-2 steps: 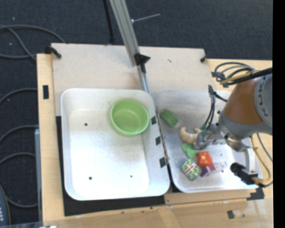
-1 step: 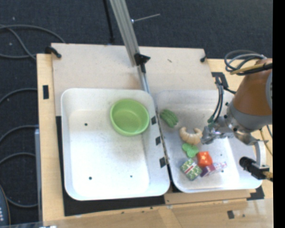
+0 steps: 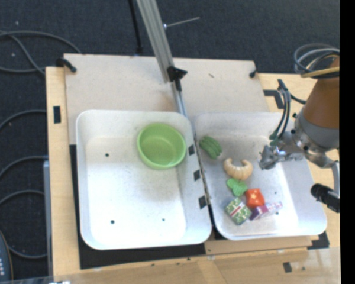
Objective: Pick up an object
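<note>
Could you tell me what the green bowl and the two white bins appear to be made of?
Green bowl: probably plastic, with uniform colour and a smooth, slightly matte surface. Left bin and right bin: likely moulded plastic, with rounded corners and a thin rim, dull and speckled with dark marks.

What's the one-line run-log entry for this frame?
stage: approach | pincer: above right white bin, right of tan croissant-shaped toy | held: nothing visible | left white bin: green plastic bowl

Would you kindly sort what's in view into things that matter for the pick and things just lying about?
Matter for the pick:
- gripper
- right bin
- tan curved piece
- green oblong piece
- orange block
- small green piece
- patterned block

Lying about:
- green bowl
- left bin
- floor cables
</note>
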